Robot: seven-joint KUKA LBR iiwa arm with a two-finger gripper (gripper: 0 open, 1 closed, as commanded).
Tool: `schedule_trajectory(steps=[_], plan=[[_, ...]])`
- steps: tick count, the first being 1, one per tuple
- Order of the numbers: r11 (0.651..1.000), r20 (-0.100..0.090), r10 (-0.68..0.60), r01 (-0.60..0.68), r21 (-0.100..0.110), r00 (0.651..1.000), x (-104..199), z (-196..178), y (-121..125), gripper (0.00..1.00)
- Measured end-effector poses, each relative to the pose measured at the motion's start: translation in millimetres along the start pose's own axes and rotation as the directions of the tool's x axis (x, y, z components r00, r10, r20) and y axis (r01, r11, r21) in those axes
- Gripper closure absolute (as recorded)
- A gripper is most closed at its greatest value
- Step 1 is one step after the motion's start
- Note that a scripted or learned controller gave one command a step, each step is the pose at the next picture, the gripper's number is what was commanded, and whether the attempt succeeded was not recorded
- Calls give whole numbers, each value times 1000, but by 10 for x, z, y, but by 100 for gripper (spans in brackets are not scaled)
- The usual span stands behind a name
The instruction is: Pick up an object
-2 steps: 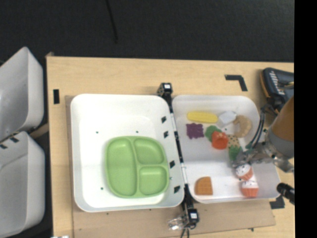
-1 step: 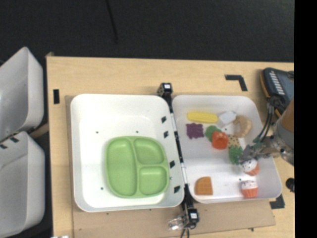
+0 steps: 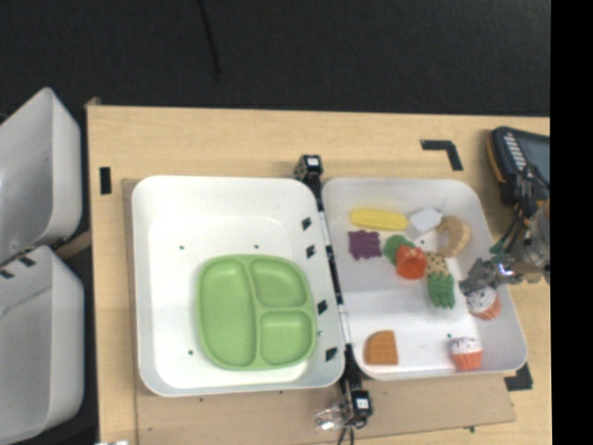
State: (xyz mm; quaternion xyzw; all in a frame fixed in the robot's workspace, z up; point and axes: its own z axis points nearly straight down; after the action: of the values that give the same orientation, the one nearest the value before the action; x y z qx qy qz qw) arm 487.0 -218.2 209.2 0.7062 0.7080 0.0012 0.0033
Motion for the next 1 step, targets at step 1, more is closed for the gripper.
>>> schedule_trajectory(steps=[1], plan=[[1000,0,-1,1,1,1000,-16,-339,17,100]])
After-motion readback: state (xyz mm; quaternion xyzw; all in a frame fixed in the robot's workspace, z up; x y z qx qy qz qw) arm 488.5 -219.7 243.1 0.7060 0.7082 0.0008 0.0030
